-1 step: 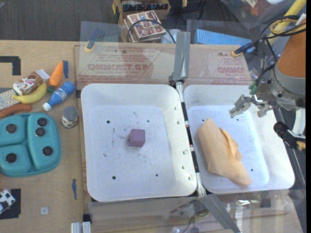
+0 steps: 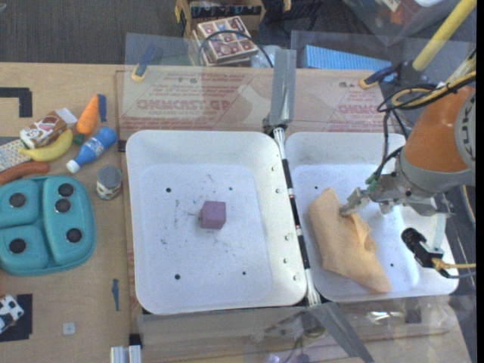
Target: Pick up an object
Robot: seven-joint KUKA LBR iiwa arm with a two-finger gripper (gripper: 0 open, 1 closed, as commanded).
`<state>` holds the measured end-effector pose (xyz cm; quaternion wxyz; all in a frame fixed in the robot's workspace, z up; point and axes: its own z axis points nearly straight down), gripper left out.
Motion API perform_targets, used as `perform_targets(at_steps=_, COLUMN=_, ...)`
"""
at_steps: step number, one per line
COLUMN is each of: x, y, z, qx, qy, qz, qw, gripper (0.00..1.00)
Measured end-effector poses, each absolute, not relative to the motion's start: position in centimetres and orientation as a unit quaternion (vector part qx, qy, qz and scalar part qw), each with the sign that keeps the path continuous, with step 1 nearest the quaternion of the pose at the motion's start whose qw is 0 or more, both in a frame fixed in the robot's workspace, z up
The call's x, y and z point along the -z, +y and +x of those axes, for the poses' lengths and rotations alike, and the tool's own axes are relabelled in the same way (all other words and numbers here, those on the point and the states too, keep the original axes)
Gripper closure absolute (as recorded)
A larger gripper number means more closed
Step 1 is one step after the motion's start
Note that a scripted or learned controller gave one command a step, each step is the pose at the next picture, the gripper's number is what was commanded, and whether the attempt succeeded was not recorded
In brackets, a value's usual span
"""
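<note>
A small purple cube (image 2: 212, 215) lies near the middle of the left white bin (image 2: 151, 157). A crumpled tan cloth (image 2: 345, 240) lies in the right white bin (image 2: 333, 146), running from its left wall toward the front. My gripper (image 2: 372, 200) hangs over the right bin at the cloth's upper right edge, below the grey wrist and orange band (image 2: 439, 138). One finger (image 2: 352, 203) points down-left and touches or nearly touches the cloth's top corner. Nothing shows between the fingers.
Left of the bins on the wooden bench lie toy foods: a teal tray (image 2: 44, 224), a banana (image 2: 47, 150), a carrot (image 2: 89, 115), a blue bottle (image 2: 92, 148) and a small can (image 2: 109, 181). Cardboard boxes (image 2: 221, 20) stand behind. Cables hang by the arm.
</note>
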<state>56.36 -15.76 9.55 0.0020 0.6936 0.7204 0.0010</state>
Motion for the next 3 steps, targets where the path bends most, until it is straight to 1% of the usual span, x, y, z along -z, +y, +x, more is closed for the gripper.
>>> perform_targets(at_steps=1, x=-9.0, y=-12.6, z=53.7, qx=-0.0031, qy=0.698, qz=0.716, qw=0.004, gripper=0.00)
perform_targets(at_steps=2, x=-10.0, y=-12.7, z=53.8, qx=-0.0051, qy=0.696, qz=0.718, qw=0.005, gripper=1.00)
perform_targets(at_steps=3, x=-18.5, y=-8.7, z=60.6, qx=-0.0006, qy=0.782, qz=0.623, qw=0.002, gripper=1.00)
